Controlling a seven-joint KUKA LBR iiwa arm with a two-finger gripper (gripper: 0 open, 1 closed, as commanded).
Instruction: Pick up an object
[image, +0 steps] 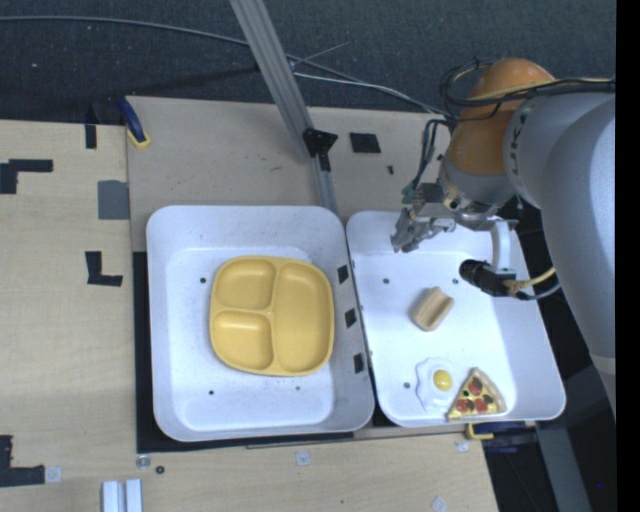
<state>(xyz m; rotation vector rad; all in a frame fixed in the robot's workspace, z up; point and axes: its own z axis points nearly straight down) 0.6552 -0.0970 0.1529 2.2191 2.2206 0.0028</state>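
Single fixed camera above bench (250, 160), looking down at slant on both bins (165, 300).

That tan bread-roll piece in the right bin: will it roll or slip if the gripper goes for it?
The bread roll looks rounded and stubby, so a nudge across its long side may roll it. It lies alone on the smooth floor of the right bin, so it could slide. It looks like a light toy.
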